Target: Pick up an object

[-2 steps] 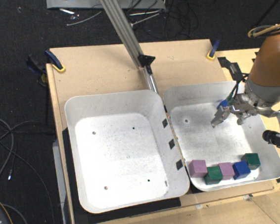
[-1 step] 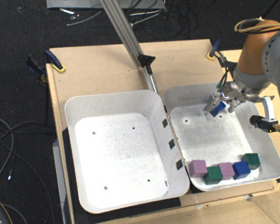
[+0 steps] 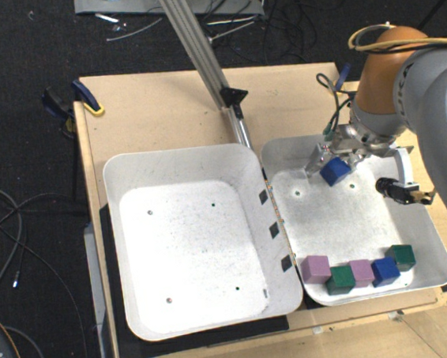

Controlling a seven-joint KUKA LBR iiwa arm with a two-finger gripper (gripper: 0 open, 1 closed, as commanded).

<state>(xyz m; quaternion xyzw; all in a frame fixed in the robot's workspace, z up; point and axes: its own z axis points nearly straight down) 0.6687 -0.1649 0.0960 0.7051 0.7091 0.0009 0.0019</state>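
My gripper hangs over the back left part of the right bin, reaching in from the right. A blue block sits between its fingertips, tilted, and looks raised off the bin floor. Along the front wall of the same bin several blocks lie in a row: a purple block, a green block, a pink block, a second blue block and a dark green block.
The left bin lies beside the right one, with black clips on the shared rim. A metal pole slants in from the back. The arm's grey body covers the right bin's right side.
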